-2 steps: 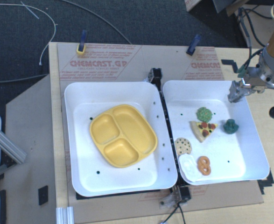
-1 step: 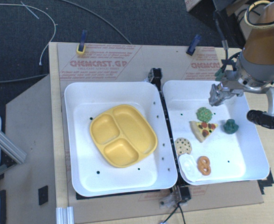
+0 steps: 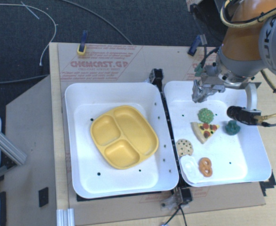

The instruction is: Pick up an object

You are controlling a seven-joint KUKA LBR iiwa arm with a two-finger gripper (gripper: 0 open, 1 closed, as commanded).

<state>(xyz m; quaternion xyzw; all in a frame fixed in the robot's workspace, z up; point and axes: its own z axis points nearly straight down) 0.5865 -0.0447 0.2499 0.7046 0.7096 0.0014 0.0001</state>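
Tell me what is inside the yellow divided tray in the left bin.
The yellow tray shows three compartments, all bare yellow plastic with nothing lying in them. It rests flat on the left bin floor; whatever bin surface lies directly beneath the tray is covered and cannot be seen.

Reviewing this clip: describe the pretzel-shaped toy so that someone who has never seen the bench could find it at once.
Look at the right-hand shallow white bin, then at its near edge. The small orange-brown pretzel-shaped toy lies there, just right of the round speckled cookie and below the pizza-slice toy. It alone is a looped knot with holes.
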